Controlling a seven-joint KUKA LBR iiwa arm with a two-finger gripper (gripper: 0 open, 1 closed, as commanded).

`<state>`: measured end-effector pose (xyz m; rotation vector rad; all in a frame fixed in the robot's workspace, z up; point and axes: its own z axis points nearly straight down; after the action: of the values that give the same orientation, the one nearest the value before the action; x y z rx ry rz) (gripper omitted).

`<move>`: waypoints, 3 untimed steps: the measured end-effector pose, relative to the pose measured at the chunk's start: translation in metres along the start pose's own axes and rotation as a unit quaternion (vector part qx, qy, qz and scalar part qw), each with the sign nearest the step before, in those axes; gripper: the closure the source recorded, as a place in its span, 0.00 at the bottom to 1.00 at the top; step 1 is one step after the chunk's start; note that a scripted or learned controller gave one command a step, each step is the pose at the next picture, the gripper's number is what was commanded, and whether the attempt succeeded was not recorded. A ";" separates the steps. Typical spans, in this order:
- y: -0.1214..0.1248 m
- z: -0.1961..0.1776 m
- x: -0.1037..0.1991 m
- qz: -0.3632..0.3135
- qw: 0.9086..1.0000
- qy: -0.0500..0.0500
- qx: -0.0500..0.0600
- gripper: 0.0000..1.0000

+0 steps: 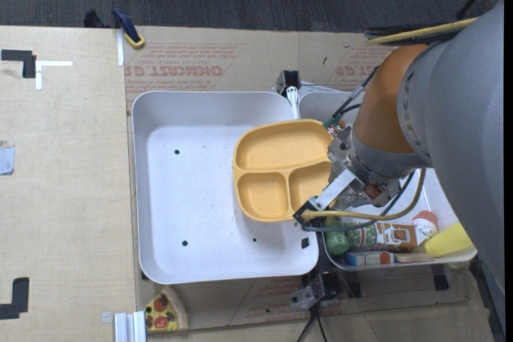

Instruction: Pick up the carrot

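My gripper (309, 214) hangs at the seam between the two white bins, over the near right corner of the yellow divided plate (276, 164). That plate lies in the left bin (184, 188), pushed up against its right wall. From this slanted view my wrist housing and a loop of cable crowd the tool, so I cannot tell whether it is open or closed, and I see nothing held in it. My grey arm (465, 116), with its orange band, covers much of the right bin (449, 196). The carrot (375, 259), as best I can make it out, is the slim orange-red piece lying lengthwise along the near wall of the right bin. It runs left to right and looks flat and low against the white floor. Its colour is dull next to the plate's yellow, and its ends are hard to read: the left end runs in under a round green item (337, 240), and the right end fades into a paler strip. A bottle with a red and white label (387, 236) lies on its side just behind the carrot and parallel to it, close enough that I cannot say whether they touch. A yellow object (450, 241) sits at the right end of that row. My gripper is near the carrot but apart from it, up and to the left of it.
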<state>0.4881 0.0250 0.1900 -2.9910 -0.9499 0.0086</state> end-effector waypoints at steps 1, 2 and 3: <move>0.050 -0.076 0.049 -0.069 0.998 -0.001 -0.002 1.00; 0.050 -0.082 0.049 -0.072 0.997 -0.005 0.000 1.00; 0.049 -0.087 0.049 -0.074 0.997 -0.010 0.002 1.00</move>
<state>0.5571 0.0129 0.2768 -2.9142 -1.1710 0.0402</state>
